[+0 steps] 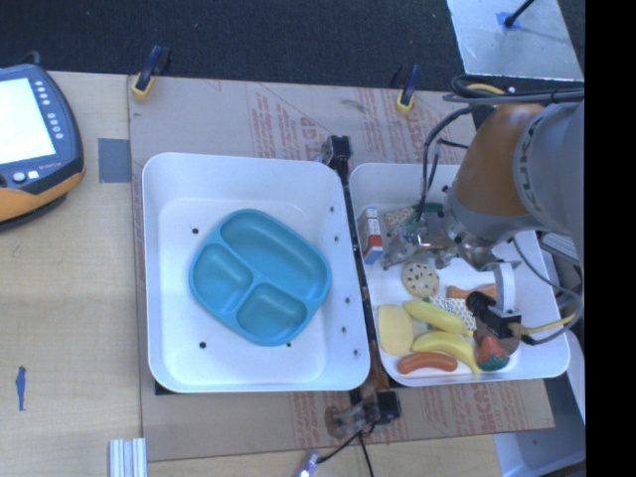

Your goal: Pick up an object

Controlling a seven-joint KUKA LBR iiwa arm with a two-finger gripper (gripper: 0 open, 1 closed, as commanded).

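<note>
The arm (517,167) hangs over the right bin (556,366), so this looks like the reach-down step, with nothing lifted yet. The gripper (422,241) sits low among the items; I cannot tell its state. The next move calls for settling on 1 item and closing squarely. The left bin (159,266) holds 1 blue tray (260,276). The right bin holds bananas (445,328), a sausage (427,364), a cookie (420,279) and a can (372,235).
</note>
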